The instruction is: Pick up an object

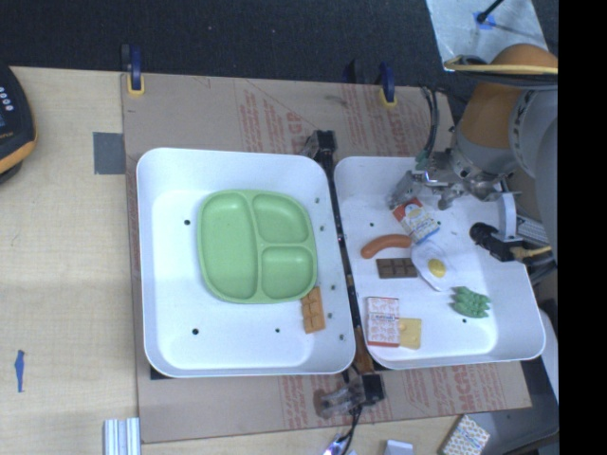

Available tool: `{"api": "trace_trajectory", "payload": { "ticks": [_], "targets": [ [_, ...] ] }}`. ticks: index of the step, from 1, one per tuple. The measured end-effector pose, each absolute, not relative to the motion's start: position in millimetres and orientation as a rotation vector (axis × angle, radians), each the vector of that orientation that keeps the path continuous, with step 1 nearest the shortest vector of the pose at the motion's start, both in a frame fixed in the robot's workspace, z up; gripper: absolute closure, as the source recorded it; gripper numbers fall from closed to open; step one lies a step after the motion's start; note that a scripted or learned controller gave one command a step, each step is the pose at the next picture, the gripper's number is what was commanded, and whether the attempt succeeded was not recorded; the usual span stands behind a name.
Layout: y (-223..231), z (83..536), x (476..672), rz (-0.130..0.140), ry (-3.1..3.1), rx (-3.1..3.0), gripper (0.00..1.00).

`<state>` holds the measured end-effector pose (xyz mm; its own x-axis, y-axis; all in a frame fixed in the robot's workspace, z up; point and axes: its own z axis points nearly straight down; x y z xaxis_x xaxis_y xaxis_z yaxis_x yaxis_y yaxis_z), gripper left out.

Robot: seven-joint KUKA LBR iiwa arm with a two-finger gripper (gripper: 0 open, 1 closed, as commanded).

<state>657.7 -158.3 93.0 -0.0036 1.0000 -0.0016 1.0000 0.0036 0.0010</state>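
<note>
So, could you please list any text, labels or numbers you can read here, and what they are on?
Nothing is legible.
Cardboard sheet: faint red printing, too blurred to read.
Red-and-white packet: print too small.
Packet by the pincer: markings unreadable.
Device at the left edge: buttons blurred.

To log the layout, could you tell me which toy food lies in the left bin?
The waffle, beside the green plate; the other foods lie in the right bin.

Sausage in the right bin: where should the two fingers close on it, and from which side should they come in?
Probably grip the sausage at its middle, coming straight down from above, with the fingers closing across its narrow width. It lies flat on the right bin floor, long and thin, running roughly left-right. The chocolate bar sits close on its near side, so that finger has little room.
</note>
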Motion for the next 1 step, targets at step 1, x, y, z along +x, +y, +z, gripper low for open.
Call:
{"api": "trace_trajectory", "payload": {
  "ticks": [1],
  "targets": [
    [-131.6, 91.9, 656.2, -0.006, 2.232, 2.216, 0.0]
  ]
}}
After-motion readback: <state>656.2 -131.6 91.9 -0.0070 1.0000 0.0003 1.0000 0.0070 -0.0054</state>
